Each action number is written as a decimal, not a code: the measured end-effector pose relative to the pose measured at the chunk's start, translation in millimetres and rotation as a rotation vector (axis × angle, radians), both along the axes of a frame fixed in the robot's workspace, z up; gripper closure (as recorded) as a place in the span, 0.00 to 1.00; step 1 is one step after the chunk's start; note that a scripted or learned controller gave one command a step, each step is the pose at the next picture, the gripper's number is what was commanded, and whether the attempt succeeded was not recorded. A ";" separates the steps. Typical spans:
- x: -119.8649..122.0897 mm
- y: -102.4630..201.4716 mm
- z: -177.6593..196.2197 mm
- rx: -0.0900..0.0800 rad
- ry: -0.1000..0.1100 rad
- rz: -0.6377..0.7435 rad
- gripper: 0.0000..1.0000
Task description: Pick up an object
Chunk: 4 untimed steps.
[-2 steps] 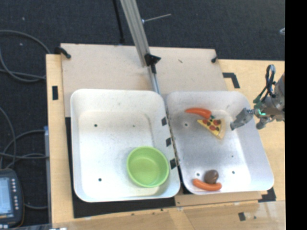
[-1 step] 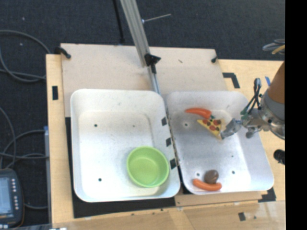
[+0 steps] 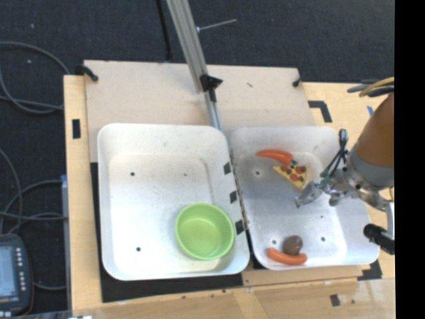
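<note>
While the gripper, fingers' state indeterminable, hovers: one green bowl, two orange peppers, one pizza slice, one brown lump.

Both bins: left bin and right bin look like white plastic, smooth with fine dark speckling and a dull sheen. Green bowl: plastic by its look, smooth, faintly glossy. Counter: pale board, matt, like unfinished wood or fibreboard. Slanted rail: bare metal, ribbed, satin grey. Pincer: grey metal, dull. Pizza slice and both orange pieces: smooth, toy-like plastic. Floor: dark, rough, carpet-like.
</note>
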State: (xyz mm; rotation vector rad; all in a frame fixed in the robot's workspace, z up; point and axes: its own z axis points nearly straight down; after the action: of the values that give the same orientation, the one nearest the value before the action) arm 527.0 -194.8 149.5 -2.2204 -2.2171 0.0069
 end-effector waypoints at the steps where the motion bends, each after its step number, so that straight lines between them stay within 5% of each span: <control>1: 0.2 -1.9 -49.8 -0.003 -0.007 -0.001 0.00; 2: 1.5 -1.7 -37.5 -0.001 -0.011 -0.005 1.00; 4: 12.6 -1.2 52.7 -0.002 -0.013 0.006 1.00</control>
State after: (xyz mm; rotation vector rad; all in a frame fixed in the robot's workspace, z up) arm 539.6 -195.9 202.2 -2.2215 -2.2307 -0.0054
